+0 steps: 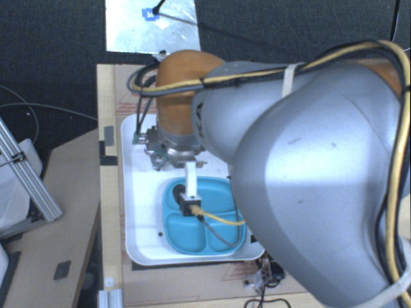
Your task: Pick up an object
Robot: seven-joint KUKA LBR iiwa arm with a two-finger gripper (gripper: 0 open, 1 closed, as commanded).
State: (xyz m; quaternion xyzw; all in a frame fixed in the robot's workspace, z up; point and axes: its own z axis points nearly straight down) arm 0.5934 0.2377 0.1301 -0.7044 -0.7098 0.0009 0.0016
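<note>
Currently in view: a camera looking down at a slant on a white bin (133,236) on the bench, with the grey arm (308,172) covering the picture's right half.
Arm: it reaches in from the right, its orange band (180,85) standing above the wrist over the far part of the bin.
Gripper (166,156): it hangs low over the bin floor, just beyond the upper left rim of the tray.
Gripper state: I cannot tell how far open it is, and nothing shows as held.
Object: a blue divided tray (186,233) lies flat in the near part of the bin, its right side hidden under the arm.
Direction: from the gripper, the tray lies toward the near edge of the bin and a little to the picture's right; the two are close, and I cannot tell whether they touch.
Long axis: unclear, since part of the tray is covered; the visible dividers split it into compartments.
Judgement: the pick looks not yet made; a rim or divider seems the likeliest place to grip.
</note>
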